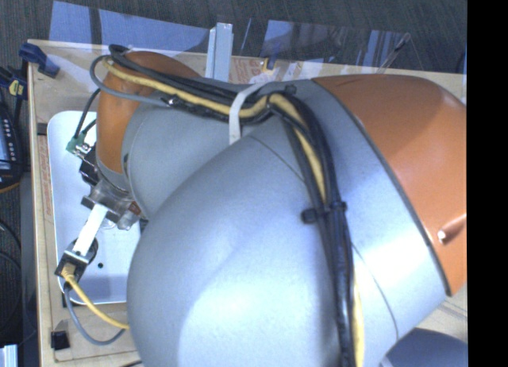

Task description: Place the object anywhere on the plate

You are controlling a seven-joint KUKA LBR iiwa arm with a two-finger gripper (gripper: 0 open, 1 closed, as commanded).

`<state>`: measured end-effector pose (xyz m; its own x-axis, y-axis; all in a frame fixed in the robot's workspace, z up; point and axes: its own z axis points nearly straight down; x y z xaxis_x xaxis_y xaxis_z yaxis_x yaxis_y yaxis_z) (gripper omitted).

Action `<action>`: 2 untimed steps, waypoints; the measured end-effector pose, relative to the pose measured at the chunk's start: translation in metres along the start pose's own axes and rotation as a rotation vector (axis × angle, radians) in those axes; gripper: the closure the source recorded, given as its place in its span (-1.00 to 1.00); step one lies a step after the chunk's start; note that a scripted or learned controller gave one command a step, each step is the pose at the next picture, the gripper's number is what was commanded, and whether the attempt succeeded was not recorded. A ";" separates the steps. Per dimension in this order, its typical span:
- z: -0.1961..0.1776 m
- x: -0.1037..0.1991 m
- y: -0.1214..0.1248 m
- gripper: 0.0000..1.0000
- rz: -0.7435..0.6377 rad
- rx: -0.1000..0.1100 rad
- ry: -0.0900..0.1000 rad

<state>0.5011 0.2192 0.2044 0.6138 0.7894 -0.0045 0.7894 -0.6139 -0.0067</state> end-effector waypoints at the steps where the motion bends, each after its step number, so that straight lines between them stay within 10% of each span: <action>1: -0.134 -0.009 0.008 1.00 -0.282 -0.004 0.004; 2: -0.027 -0.054 0.009 1.00 -0.406 -0.001 -0.002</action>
<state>0.4750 0.1708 0.2317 0.2522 0.9677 -0.0034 0.9677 -0.2522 -0.0070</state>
